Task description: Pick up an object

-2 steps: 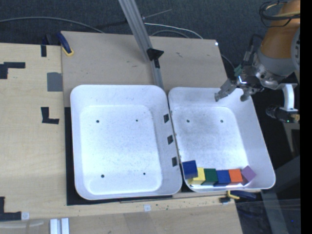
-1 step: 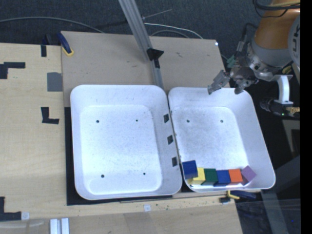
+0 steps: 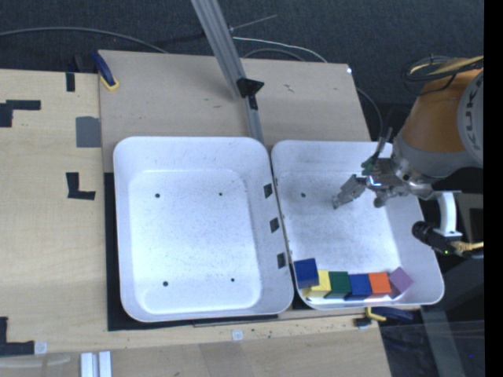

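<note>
My gripper [image 3: 355,192] hangs over the upper middle of the right bin [image 3: 314,159], nothing between its fingers. How wide the fingers stand I cannot tell from this angle.

Targets are all along the right bin's front wall, well apart from the gripper: a row of small blocks packed side by side. Left to right: blue block [image 3: 305,271] sitting on or against a yellow block [image 3: 318,288], then green block [image 3: 339,282], a second blue block [image 3: 360,285], orange block [image 3: 380,283], purple block [image 3: 401,278] at the right end, turned at an angle.

Handling, my guess: rigid, light, probably wood or plastic, with flat faces. No crush risk. Smooth faces could slip if I pinch on a corner, so I want flat opposing faces.

Problem is access. The middle blocks touch their neighbours, so no finger room on their sides, and the bin wall crowds the front.

Best picks:
- purple block: end of row, right side free, but rotated, so I'd need to match its yaw.
- top blue block: looks raised above the yellow one, so its sides may be exposed.

Left bin [image 3: 189,226] is not my concern. Counter [image 3: 173,93] is irrelevant.
</note>
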Controlling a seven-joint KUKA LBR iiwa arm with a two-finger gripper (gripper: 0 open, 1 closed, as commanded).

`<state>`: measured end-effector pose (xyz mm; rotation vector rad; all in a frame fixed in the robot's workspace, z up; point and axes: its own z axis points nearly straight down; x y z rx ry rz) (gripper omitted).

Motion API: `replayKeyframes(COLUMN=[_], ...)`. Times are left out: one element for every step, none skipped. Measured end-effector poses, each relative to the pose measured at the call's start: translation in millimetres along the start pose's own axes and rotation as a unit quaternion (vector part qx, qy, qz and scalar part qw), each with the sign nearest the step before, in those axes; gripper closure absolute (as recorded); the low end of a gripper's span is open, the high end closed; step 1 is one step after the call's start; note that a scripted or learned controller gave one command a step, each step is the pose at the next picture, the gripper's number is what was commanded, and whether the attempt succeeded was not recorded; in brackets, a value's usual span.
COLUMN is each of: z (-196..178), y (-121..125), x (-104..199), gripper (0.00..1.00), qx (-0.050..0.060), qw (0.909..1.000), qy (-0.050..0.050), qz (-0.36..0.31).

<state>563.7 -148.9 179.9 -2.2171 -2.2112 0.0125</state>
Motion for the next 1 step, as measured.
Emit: replayKeyframes(z=[10.8], y=[8.5], x=[4.2], gripper=[0.00], qx=[-0.005], qw=[1.0000], qy=[-0.001], qz=[-0.002])
